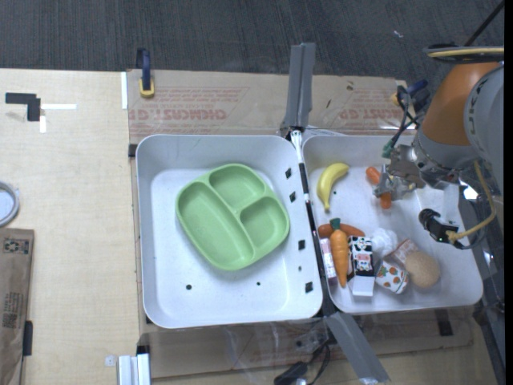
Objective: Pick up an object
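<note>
My gripper hangs low over the upper middle of the right bin. It is right over a small orange-red piece whose other end shows below it. To its left lies a yellow banana. Nearer the front of the bin are an orange carrot, a black-and-white milk carton, a strawberry-printed box and a tan round loaf. A white crumpled item lies among them.
The left bin holds a green divided plate. A grey divider post stands between the bins at the back. A black cable loop hangs over the right bin's right side. The arm's orange band is above the bin's back right corner.
</note>
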Available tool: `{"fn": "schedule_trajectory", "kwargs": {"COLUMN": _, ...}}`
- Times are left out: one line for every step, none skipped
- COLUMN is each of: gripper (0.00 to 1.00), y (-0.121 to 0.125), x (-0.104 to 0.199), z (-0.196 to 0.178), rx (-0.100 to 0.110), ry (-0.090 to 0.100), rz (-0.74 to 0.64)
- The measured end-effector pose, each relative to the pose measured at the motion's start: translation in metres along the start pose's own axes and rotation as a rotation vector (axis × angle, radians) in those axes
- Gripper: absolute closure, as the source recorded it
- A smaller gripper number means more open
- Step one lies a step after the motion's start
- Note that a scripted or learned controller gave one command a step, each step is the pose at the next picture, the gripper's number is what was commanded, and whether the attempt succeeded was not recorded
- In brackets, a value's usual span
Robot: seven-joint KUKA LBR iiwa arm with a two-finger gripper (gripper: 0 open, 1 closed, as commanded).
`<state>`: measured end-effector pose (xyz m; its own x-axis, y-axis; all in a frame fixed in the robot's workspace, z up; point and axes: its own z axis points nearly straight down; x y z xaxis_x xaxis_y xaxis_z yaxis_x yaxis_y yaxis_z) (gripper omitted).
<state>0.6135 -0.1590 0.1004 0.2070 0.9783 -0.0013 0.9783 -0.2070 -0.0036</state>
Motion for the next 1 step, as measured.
{"fn": "schedule_trajectory", "kwargs": {"gripper": 1.0, "y": -0.0215, "x": 0.0059, "z": -0.1114, "rx": -0.001, "ry": 0.0, "rz": 0.117}}
